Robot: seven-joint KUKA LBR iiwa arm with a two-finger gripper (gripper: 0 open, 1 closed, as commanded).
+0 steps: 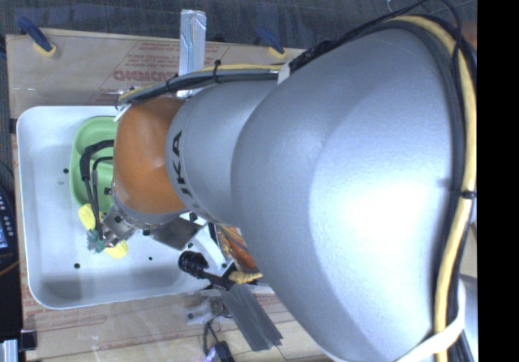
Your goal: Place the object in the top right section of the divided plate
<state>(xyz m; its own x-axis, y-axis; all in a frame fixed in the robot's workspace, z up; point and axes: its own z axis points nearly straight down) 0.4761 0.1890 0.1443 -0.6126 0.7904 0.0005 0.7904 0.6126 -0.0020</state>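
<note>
Camera view: looking down at a slant, grey arm [340, 190] reaching in from 3 o'clock and covering most of the bench.
Orange band [146, 159]: above the wrist, over the middle of the left bin.
Left bin [49, 279]: white, shallow, at 9 o'clock of the frame.
Divided plate [81, 145]: green, in the left bin, mostly hidden under the wrist; sections not distinguishable.
Gripper [101, 240]: low over the bin floor, at 6 o'clock of the plate's visible part.
Grip state: cannot tell, tip too small and crowded.
Yellow object [118, 250]: at the gripper tip, a second yellow bit at 10 o'clock of it, near the plate's rim; held or merely touching, cannot tell.
Black cable [235, 71]: along the arm at 12 o'clock.
Blue clamp [39, 36]: on the bench's far edge, at 10 o'clock.
</note>
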